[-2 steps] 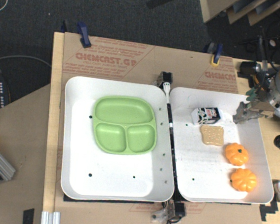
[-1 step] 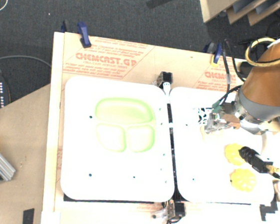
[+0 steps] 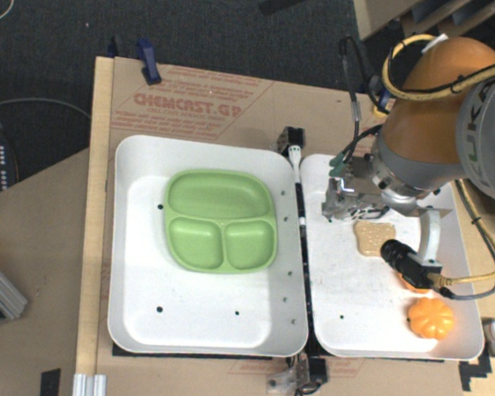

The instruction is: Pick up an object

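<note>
Your arm (image 3: 435, 108) reaches in from the right, orange band above the wrist bent downward — the gripper (image 3: 346, 202) hangs low, pointing down.

1. The flat brown cardboard-covered tabletop (image 3: 91, 246) carries two shallow white plastic bins set side by side, their inner rims touching.
2. The left white bin (image 3: 125, 294) sits toward 9 o'clock; the right white bin (image 3: 348, 328) toward 3 o'clock.
3. At 12 o'clock, red lettering (image 3: 187, 103) is printed on the cardboard, and a small blue clip (image 3: 148, 60) grips its far edge toward 11 o'clock.
</note>
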`<state>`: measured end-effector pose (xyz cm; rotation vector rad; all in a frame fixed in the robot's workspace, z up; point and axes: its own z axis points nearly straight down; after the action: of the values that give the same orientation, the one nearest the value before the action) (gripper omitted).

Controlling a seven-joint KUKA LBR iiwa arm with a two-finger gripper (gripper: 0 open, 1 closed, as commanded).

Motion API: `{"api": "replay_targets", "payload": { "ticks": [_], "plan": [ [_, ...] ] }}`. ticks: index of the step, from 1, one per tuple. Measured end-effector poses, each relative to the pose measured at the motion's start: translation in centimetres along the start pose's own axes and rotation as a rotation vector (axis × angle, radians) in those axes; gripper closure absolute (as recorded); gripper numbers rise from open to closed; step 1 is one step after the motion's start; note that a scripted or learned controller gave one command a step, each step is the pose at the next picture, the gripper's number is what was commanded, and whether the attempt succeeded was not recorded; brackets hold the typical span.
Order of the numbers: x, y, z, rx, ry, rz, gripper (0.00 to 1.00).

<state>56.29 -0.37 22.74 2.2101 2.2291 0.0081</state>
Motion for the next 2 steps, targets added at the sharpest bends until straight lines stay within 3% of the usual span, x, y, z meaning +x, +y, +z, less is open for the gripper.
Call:
{"api": "replay_targets", "payload": {
  "ticks": [1, 2],
  "plan": [
    [1.7, -2.7, -12.0, -0.010, 0.000, 0.005, 1.00],
    [5.7, -8.2, -5.6, 0.017, 0.000, 0.005, 1.00]
  ]
}}
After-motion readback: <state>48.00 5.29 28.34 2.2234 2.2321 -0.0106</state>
